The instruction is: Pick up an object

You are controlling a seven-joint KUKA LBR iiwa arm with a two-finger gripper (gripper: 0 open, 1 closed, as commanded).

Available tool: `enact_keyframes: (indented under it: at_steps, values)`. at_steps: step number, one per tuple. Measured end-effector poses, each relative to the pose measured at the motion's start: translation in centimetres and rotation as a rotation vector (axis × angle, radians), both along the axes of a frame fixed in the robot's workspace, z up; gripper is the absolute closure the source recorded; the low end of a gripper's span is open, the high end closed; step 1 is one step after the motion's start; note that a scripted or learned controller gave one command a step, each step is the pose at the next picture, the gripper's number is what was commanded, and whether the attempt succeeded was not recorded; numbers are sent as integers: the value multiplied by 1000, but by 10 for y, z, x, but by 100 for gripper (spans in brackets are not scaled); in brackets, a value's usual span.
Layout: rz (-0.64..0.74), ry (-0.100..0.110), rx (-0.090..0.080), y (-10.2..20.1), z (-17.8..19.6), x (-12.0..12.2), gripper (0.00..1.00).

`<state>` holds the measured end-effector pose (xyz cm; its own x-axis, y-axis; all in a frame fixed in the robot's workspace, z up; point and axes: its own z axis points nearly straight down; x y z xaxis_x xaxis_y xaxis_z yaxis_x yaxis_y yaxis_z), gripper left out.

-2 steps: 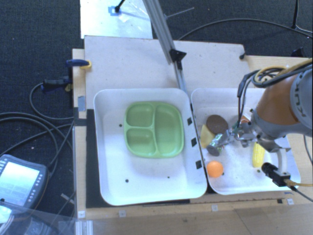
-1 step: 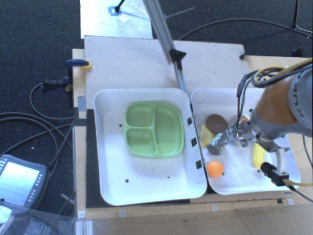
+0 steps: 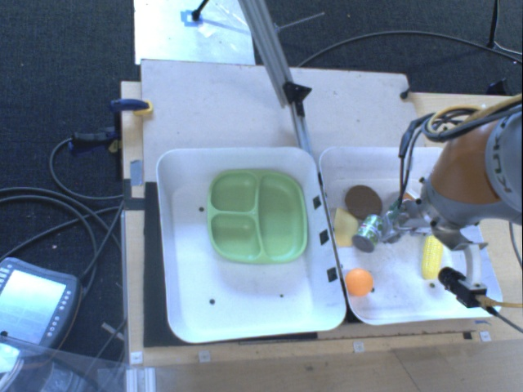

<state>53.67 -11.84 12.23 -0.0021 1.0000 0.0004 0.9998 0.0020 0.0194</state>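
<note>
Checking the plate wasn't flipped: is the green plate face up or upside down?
Face up. The green plate lies flat in the left bin, its three hollow compartments showing and holding nothing.

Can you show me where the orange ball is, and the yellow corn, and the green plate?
orange ball (image 3: pixel 359 282): camera view, middle of the ball, in the right bin.
yellow corn (image 3: pixel 431 257): camera view, middle of the cob, in the right bin.
green plate (image 3: pixel 304 219): camera view, its right rim, in the left bin.
</note>
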Motion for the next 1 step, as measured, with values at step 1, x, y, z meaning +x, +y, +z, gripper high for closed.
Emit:
enact_keyframes:
  at_steps: [1]
  values:
    - [4,13,-1,2,44,-1,100]
